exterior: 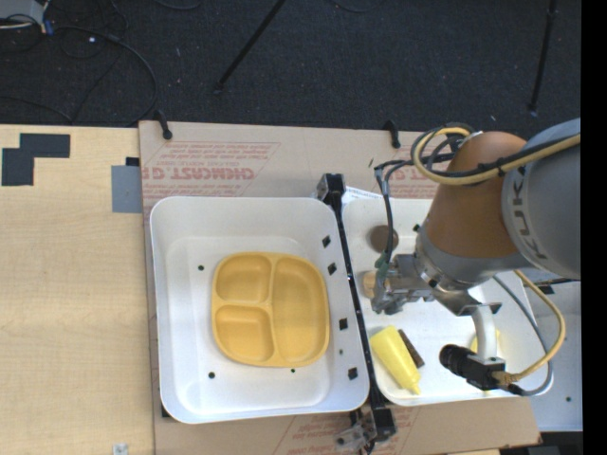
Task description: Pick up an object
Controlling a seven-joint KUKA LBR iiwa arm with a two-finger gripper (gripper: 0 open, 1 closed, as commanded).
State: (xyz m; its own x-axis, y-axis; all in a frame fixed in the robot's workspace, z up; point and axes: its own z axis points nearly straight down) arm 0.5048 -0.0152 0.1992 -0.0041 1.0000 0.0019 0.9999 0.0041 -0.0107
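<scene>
Plainly nothing is lifted yet: the arm (474, 216) reaches in over the right bin (403, 214), its gripper (384, 292) low beside that bin's left wall and with nothing visible in its grasp. Whether it is spread or closed cannot be told from this angle. The likeliest target, a yellow wedge (395, 358), lies on the floor of the right bin toward its front left corner, just below the gripper and apart from it. A thin dark stick (411, 348) touches the wedge's right side. A small brownish lump (382, 239), too dim to name, sits by the same wall farther back. The left bin (180, 254) holds one thing, a yellow divided plate (270, 309), lying flat about its middle. By the look of it the approach is made, while the descent onto the wedge, the grip and the lift are all left to do.
</scene>
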